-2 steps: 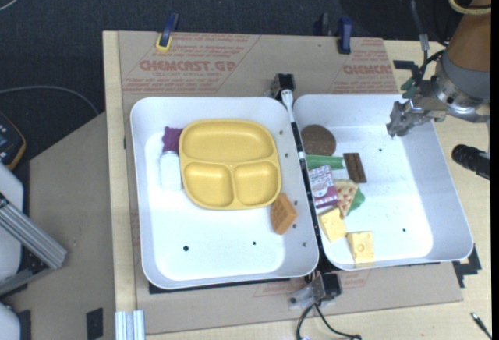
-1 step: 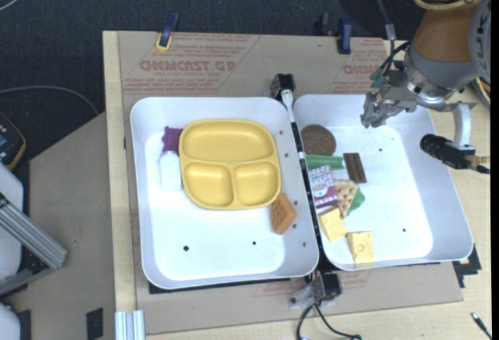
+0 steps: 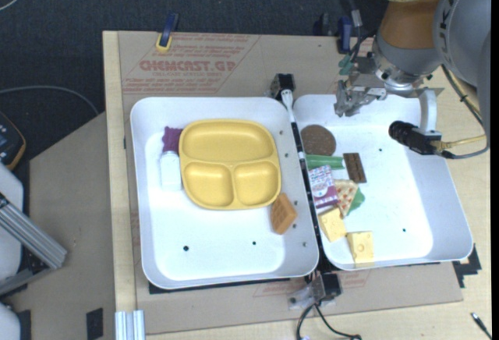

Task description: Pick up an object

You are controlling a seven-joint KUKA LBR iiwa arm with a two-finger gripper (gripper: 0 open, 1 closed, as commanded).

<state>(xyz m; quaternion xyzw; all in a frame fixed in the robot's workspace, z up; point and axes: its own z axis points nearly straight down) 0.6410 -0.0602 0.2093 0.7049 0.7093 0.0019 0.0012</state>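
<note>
Fingers point(image 3: 348, 106) hang over the right bin's point(image 3: 437, 206) far-left corner; we can't tell whether they're parted or closed, and we see nothing between them. Just beside them toward the near side lies a brown round patty point(image 3: 318, 140). Left bin point(image 3: 148, 198) holds a yellow divided tray point(image 3: 230, 163).

A robotics lab: a KUKA arm point(image 3: 437, 11) stands over a cardboard-topped bench point(image 3: 195, 58) bearing two white bins point(image 3: 156, 253), with loose cables point(image 3: 47, 89) left of the bench.
</note>
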